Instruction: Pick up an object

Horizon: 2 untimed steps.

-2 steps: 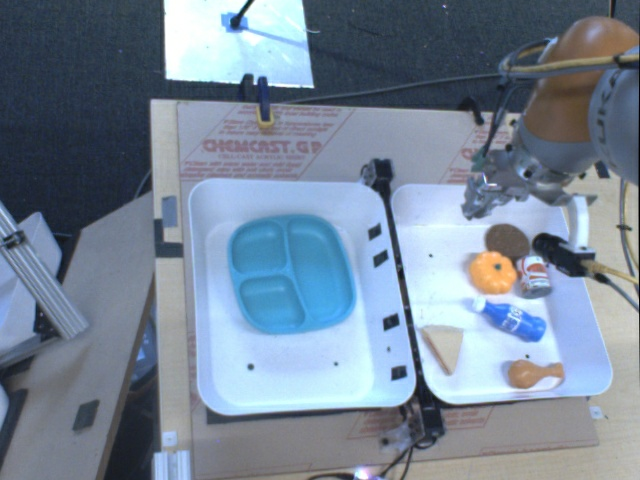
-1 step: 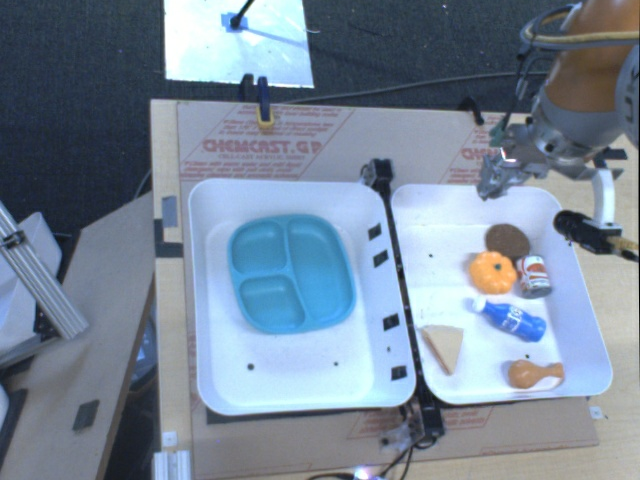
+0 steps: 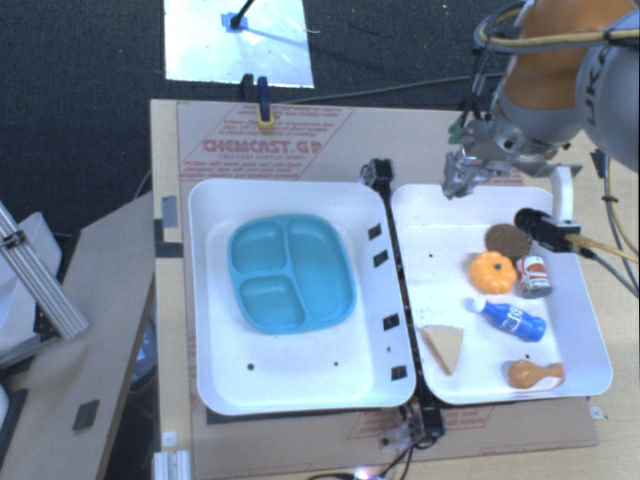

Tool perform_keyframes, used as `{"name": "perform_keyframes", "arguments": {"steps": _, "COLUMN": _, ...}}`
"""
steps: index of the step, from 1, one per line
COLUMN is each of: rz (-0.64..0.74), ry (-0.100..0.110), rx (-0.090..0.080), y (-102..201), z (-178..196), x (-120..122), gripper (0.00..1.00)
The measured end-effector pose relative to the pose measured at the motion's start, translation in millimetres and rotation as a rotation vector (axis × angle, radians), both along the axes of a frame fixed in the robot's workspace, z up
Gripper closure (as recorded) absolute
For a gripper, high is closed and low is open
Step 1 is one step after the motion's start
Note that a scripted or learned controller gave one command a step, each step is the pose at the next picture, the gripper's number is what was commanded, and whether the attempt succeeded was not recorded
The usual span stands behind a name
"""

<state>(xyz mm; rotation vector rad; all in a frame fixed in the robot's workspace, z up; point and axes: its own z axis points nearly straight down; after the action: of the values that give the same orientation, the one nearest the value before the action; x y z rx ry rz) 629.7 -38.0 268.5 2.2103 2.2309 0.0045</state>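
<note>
**A:** What lies closest to the camera?

**B:** The front lip of the bench (image 3: 300, 438), with two shallow white bins on it side by side. In the right bin (image 3: 440, 268), nearest the viewer at about 5 o'clock, is a tan drumstick-shaped toy (image 3: 535, 373). At about 7 o'clock in that bin sits a pale wedge (image 3: 444, 346), like a slice of bread or cheese.

**A:** And moving farther back?

**B:** A small blue bottle (image 3: 510, 319) with a white cap lies on its side near the bin's middle right. Just behind it is an orange pumpkin toy (image 3: 492, 272), with a small red-and-white can (image 3: 534, 276) just beside it toward 3 o'clock. Behind the pumpkin, toward 1 o'clock, is a dark brown disc (image 3: 506, 239). Any of these could be the object to pick up; all rest in the bin.

**A:** The left bin?

**B:** The left bin (image 3: 215, 368) holds a turquoise divided plate (image 3: 292, 273) near its centre.

**A:** Where is the arm?

**B:** Farthest back, at 12 o'clock above the right bin's far rim, hangs the end effector (image 3: 462, 182). Nothing sits between its fingers; whether they are spread or pressed together I cannot tell. The orange band (image 3: 560, 38) rises behind it.
</note>
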Motion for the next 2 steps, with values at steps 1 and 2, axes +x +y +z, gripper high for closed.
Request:
{"name": "perform_keyframes", "arguments": {"steps": 1, "rz": 0.000, "ry": 0.001, "rx": 0.000, "y": 44, "z": -10, "x": 2, "gripper": 1.00}}
{"name": "perform_keyframes", "arguments": {"steps": 2, "rz": 0.000, "ry": 0.002, "rx": 0.000, "y": 96, "z": -10, "x": -6, "gripper": 1.00}}
